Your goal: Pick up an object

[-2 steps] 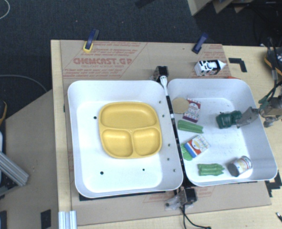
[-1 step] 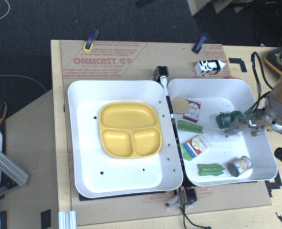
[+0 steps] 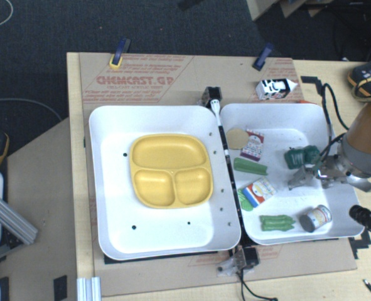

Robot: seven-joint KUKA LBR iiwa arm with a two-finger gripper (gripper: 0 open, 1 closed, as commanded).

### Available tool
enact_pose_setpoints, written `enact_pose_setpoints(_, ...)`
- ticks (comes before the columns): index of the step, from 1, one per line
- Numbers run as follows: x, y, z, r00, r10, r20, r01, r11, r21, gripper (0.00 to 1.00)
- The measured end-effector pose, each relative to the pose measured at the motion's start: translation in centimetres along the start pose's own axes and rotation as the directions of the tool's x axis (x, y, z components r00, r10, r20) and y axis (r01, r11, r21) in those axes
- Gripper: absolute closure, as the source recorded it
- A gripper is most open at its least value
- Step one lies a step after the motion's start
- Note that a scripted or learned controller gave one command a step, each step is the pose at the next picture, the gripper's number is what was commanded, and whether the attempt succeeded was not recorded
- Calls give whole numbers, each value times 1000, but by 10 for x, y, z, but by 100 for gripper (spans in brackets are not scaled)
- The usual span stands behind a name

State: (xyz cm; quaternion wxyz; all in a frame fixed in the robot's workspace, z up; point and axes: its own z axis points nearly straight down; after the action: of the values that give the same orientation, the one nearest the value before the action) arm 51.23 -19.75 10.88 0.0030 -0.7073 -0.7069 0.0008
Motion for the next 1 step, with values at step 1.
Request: enact_pose_setpoints(1,1,0,26,1000,-1,0,1,1000,0,0)
